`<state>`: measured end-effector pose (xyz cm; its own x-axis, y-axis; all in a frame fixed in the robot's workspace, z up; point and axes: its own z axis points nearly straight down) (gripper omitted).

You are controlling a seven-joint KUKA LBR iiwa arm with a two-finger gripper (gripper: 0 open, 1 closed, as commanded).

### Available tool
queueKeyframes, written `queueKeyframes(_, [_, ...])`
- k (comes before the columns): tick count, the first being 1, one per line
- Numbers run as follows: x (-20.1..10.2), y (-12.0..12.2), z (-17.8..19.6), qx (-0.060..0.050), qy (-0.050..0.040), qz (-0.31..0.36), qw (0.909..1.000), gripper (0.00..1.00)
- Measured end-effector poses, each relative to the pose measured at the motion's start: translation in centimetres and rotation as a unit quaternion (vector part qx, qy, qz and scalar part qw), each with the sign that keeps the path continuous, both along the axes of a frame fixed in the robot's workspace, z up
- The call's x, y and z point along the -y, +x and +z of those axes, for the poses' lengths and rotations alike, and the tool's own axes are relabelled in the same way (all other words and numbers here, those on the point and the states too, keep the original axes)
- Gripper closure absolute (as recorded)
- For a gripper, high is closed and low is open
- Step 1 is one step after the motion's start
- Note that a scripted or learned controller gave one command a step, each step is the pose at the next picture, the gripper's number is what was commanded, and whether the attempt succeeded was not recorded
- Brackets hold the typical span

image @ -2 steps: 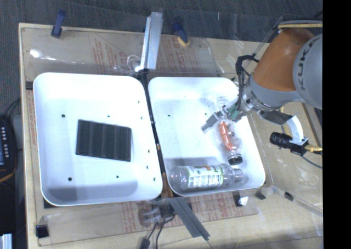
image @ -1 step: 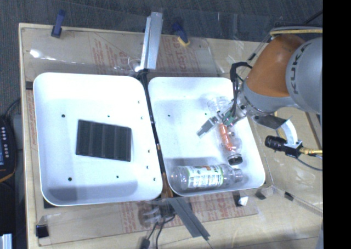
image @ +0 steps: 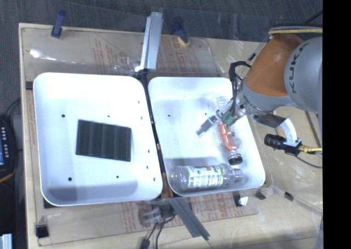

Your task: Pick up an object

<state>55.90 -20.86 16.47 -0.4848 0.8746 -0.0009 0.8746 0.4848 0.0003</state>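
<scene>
Hovering over the right bin (image: 164, 133), the gripper (image: 211, 122) sits out at the end of the arm (image: 274, 78), which reaches in from the right. Whether it is open or closed, I cannot tell; it reads as one grey blur from up here.

Right beside it, just to the right and a touch nearer, lies the small bottle (image: 228, 141) with the orange-red contents and a dark cap. Its long axis runs far to near, cap end pointing toward the near wall, upper end close under the tool. That's the closest candidate, I'd say: a short shift right and near, with the closing direction set left-right across that axis.

Further toward the near wall rests the clear bottle (image: 205, 176), lying on its side, long axis running left to right along the wall, cap at the right end. That one lies well nearer than the tool and is turned crosswise to the small one.

Some crumpled clear plastic (image: 215, 103) sits just far of the tool, hard to make out. Over in the left bin (image: 55, 94), a dark flat slab (image: 103, 140), well apart from the action.
</scene>
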Motion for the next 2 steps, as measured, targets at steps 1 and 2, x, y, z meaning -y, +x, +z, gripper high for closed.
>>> queueKeyframes(1, [0.0, -2.3, -4.9, -0.002, 0.0006, -0.036, 0.9993, 0.00])
queueKeyframes(2, [0.2, -1.6, -0.8, 0.000, 0.0004, -0.014, 0.9999, 0.00])
